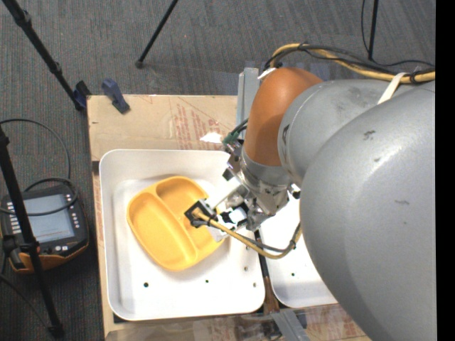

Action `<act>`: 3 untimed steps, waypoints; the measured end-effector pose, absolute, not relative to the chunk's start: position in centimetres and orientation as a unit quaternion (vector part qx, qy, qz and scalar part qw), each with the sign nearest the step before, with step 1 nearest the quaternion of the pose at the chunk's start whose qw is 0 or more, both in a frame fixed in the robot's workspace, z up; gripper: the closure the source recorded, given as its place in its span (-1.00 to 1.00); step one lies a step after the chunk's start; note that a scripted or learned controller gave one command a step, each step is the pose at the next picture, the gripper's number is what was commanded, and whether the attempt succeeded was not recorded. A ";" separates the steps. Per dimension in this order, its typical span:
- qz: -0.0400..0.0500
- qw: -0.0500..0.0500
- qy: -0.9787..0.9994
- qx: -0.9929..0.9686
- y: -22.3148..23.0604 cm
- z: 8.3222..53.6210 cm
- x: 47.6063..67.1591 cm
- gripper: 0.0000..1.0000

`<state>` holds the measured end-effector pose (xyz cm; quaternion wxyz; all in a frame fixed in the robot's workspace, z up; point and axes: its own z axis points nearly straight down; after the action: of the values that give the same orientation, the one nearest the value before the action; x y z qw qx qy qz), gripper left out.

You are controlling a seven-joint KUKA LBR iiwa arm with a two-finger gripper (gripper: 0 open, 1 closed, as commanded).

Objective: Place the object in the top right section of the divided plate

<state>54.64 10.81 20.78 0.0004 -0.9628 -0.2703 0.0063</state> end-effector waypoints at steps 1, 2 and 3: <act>0.005 0.000 -0.244 -0.970 8.1 22.6 59.8 1.00; 0.006 0.001 -0.300 -0.954 7.6 20.1 61.8 1.00; 0.005 0.000 -0.372 -0.928 9.7 29.4 59.2 1.00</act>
<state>59.17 9.73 29.44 0.0003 -0.9283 -0.3718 0.0045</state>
